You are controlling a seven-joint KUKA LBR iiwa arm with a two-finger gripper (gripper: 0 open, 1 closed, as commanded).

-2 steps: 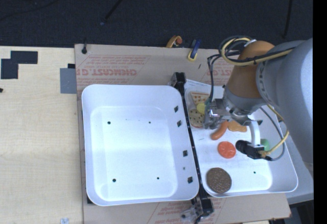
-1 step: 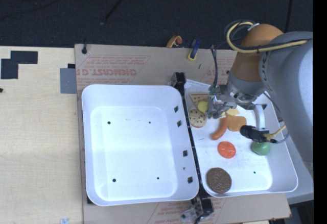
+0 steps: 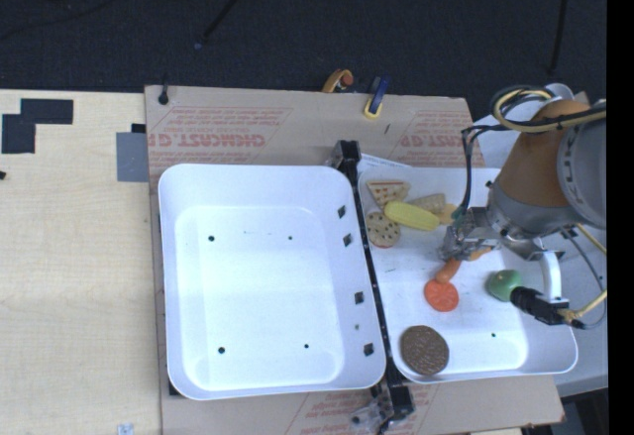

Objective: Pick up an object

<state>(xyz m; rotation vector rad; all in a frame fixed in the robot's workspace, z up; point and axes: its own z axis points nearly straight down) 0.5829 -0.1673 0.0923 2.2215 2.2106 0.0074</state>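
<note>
The hand (image 3: 462,247) hovers low in the right bin (image 3: 551,354), over the orange carrot (image 3: 445,286); its grip state cannot be determined. Risk: the neighbouring yellow corn (image 3: 412,216) may deflect a descent, causing a miss.

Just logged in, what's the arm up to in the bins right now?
The gripper is down in the right bin, just above the orange carrot-like piece and beside the yellow corn. Whether it holds anything is unclear. A brown round disc and a green item also lie in that bin.
</note>
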